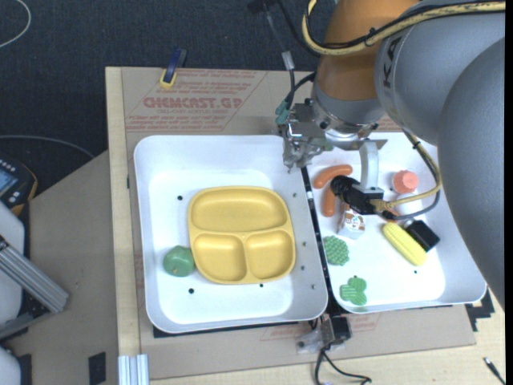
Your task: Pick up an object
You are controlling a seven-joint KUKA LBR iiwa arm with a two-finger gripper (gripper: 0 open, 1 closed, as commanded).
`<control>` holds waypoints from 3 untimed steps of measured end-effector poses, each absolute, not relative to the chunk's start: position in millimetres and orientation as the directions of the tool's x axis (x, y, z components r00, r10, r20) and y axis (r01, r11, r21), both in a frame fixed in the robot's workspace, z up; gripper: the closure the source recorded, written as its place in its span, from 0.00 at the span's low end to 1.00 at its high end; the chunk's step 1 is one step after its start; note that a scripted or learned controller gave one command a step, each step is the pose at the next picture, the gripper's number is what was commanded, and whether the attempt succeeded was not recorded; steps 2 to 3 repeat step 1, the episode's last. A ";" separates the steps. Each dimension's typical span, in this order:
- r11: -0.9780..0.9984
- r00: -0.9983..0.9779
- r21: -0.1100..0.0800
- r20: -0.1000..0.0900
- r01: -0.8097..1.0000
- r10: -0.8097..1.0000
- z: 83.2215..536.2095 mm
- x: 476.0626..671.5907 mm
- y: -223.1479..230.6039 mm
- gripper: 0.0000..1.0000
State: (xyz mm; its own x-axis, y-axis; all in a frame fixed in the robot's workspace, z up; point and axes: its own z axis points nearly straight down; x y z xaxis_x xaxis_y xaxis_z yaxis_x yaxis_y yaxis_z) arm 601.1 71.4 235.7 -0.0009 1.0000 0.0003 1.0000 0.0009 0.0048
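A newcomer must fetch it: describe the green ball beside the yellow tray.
Start at the left white bin, which holds a yellow divided tray. Just off the tray's lower left corner lies the green ball. It is the sole green thing in that bin; the other green pieces lie in the right bin.

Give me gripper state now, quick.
Gripper: cannot be told; it sits over the back edge of the bins, nothing seen held.

Arm reaches in from right, gripper (pixel 298 152) low over the seam between the two bins. Left bin (pixel 152 215): yellow divided tray (pixel 240 233), green ball (pixel 179 261) touching its left edge. Right bin (pixel 449 283): two orange sausages (pixel 331 175), yellow-black tool (pixel 409 241), pink piece (pixel 405 182), two green toys (pixel 337 251).
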 end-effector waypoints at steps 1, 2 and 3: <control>0.001 -0.001 -0.003 0.000 1.000 1.000 217.3 607.6 78.0 1.00; 0.001 -0.001 -0.003 0.000 1.000 1.000 217.3 607.6 78.0 1.00; 0.001 -0.001 -0.003 0.000 1.000 1.000 217.3 607.6 78.0 1.00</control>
